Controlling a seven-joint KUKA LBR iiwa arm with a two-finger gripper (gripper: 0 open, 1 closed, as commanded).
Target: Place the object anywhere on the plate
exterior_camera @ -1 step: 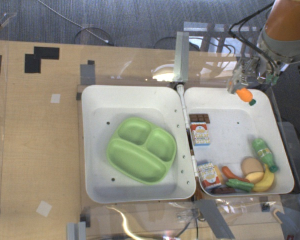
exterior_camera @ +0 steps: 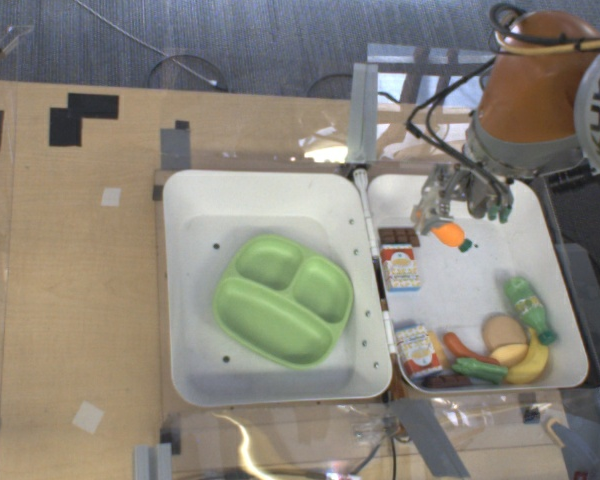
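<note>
A green plate [exterior_camera: 270,320] with three compartments lies in the left white bin [exterior_camera: 195,268], nothing on it. A small orange toy carrot [exterior_camera: 447,234] with a green tip lies in the upper part of the right bin [exterior_camera: 555,268]. My gripper [exterior_camera: 463,211] hangs just above and behind the carrot, under the orange-banded wrist. Its fingers stand apart and I see nothing clamped between them. The carrot sits close below the left finger [exterior_camera: 427,208].
The right bin also holds a brown bar [exterior_camera: 398,236], a red-and-white carton [exterior_camera: 401,268], a small box [exterior_camera: 418,348], a green bottle [exterior_camera: 528,308], a tan ball [exterior_camera: 503,330], a banana [exterior_camera: 532,360] and red and green vegetables [exterior_camera: 472,360]. A ridge [exterior_camera: 372,268] divides the bins.
</note>
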